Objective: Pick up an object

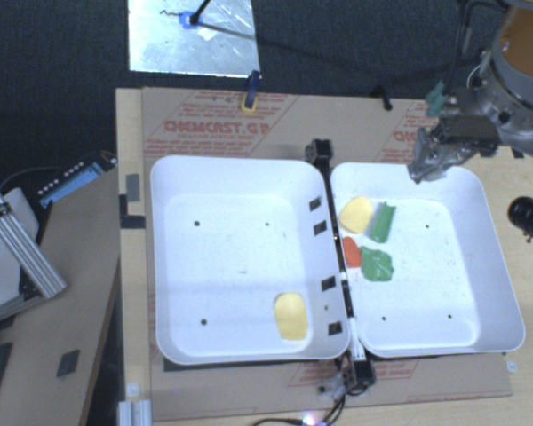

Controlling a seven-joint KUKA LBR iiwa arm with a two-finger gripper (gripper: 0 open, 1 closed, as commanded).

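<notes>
While its grip cannot be told, the end effector (424, 172) hovers near the yellow object (356, 213).

Grey arm (515, 96), orange band, dark cables

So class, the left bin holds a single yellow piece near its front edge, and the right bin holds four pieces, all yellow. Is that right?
Not quite. The camera view shows the right bin holding four pieces, but only one is yellow; two are green and one is orange. The left bin's single yellow piece is correct.
</notes>
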